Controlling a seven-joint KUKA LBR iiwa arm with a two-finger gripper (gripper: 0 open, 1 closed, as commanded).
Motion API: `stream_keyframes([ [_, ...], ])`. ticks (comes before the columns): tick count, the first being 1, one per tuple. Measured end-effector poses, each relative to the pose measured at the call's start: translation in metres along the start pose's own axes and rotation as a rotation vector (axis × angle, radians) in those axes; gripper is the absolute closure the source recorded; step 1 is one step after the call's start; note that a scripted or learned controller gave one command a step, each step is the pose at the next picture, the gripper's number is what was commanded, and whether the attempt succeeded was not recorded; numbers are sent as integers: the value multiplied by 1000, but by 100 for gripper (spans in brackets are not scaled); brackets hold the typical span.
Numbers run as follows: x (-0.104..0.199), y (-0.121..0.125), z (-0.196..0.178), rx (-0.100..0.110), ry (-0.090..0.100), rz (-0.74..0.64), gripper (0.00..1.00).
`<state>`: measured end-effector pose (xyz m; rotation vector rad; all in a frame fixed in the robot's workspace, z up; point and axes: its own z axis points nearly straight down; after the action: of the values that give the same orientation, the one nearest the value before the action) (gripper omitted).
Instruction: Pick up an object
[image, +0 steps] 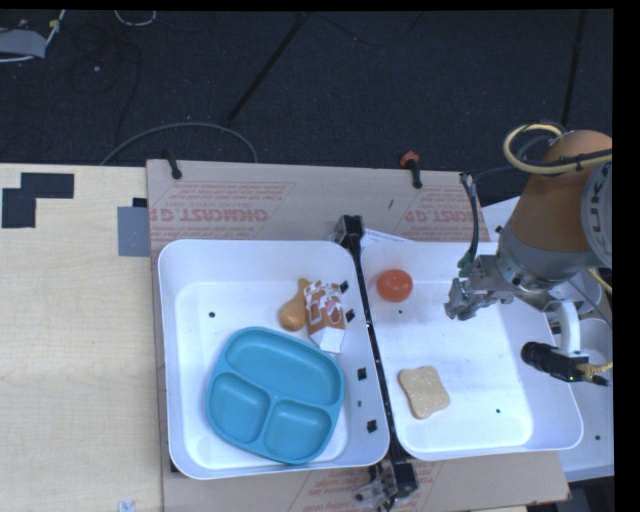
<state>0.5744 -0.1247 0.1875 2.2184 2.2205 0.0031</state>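
Observation:
In the right bin (480, 435) lie a round red-orange ball (394, 285) near the back left corner and a tan slice of toy bread (424, 391) toward the front. My gripper (461, 303) hangs over the right bin's back half, to the right of the ball and apart from it, with nothing seen in it. The left bin (185, 300) bears a blue divided plate (275, 394), an orange-brown pear-shaped toy (293, 312) and a small patterned packet (325, 308) close to the divider.
A black divider strip (366, 330) runs between the two bins. Brown cardboard (280, 205) lies under and behind the bins. The pale wooden benchtop (70, 350) stretches to the left.

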Motion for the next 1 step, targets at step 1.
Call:
stream_keyframes([
  [1, -1, 0, -18, 4, 1, 0, 100],
])
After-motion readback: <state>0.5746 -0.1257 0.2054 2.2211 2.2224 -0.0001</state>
